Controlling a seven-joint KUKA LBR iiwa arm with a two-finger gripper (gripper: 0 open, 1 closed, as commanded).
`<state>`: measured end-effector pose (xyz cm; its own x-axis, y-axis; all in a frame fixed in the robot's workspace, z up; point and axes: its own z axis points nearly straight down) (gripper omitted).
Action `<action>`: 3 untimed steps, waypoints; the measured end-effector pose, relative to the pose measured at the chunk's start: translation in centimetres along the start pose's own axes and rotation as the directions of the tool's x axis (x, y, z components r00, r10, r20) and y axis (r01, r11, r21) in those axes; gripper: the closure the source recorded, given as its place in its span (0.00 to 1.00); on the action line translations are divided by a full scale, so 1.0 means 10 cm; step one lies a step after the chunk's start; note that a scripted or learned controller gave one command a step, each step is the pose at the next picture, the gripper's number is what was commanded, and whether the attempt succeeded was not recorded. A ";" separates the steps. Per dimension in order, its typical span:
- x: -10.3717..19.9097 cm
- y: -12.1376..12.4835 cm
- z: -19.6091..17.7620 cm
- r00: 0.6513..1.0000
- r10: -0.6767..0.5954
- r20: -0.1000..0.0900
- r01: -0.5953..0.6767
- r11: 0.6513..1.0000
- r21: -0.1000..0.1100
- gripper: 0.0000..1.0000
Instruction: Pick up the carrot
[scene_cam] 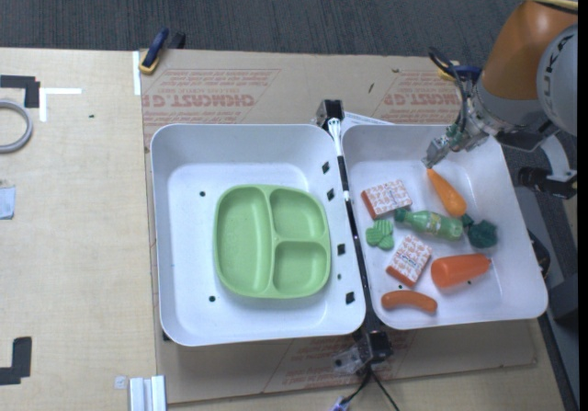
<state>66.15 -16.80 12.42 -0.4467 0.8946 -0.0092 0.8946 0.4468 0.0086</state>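
Observation:
The carrot [446, 192] is a small orange tapered piece lying at a slant in the upper part of the right bin [514, 308]. My gripper [437, 152] hangs just above and to the left of the carrot's upper end, near the bin's back wall. The grey arm with its orange band reaches down to it from the upper right. Nothing is visibly held.
Around the carrot in the right bin lie a green bottle [430, 223], a dark green broccoli piece [483, 234], two wafer-like blocks [386, 198] [409, 258], a green leaf piece [379, 234], an orange-red vegetable [459, 269] and a sausage [410, 302]. The left bin [184, 308] holds a green divided plate [273, 242].

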 end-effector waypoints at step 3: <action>0.39 -0.06 0.17 0.988 -0.157 -0.006 0.157 0.988 -0.001 1.00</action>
<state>63.91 -13.58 10.70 -0.5820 0.8132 -0.0050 0.8132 0.5820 0.0077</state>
